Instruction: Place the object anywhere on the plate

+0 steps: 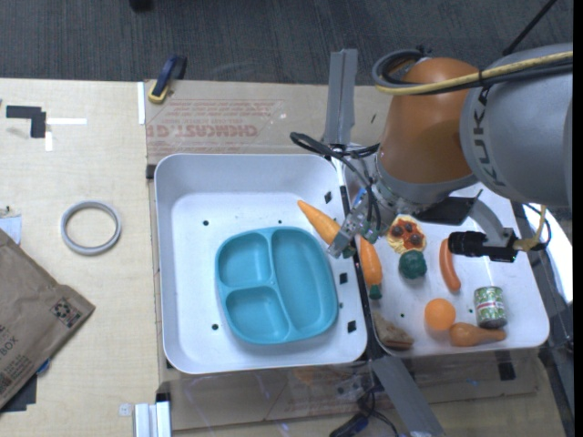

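Two carrots (319, 218) flank the claw (346, 239) (grip indiscernible) beside one three-compartment plate (276, 285).

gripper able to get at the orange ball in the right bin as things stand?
Probably yes. The gripper sits at the wall between the bins, and the orange ball lies open from above, apart from the green can and the carrot-like piece beside it. The arm overhangs the far end, not the ball.
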{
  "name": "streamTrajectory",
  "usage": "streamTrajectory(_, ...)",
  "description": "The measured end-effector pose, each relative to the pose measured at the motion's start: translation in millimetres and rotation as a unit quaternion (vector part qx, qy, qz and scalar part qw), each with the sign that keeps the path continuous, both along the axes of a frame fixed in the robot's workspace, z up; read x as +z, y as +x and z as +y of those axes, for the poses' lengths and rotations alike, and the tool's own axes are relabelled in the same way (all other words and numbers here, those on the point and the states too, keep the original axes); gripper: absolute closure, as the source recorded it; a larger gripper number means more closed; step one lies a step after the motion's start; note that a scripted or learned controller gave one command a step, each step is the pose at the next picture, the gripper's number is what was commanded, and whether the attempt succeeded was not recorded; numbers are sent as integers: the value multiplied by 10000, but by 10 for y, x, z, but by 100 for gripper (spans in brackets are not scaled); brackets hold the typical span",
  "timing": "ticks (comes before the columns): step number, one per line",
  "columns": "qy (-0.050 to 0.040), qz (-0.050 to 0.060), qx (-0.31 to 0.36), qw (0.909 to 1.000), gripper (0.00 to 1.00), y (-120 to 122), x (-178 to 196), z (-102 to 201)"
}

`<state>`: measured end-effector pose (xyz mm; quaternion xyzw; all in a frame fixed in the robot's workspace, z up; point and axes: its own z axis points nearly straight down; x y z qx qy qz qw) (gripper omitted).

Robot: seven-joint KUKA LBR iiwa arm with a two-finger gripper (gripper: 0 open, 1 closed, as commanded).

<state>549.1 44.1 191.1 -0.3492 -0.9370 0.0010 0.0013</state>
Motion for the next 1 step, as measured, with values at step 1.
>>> streamTrajectory(1, 0, -1, -1, 10000, 0, 0, 1, -2)
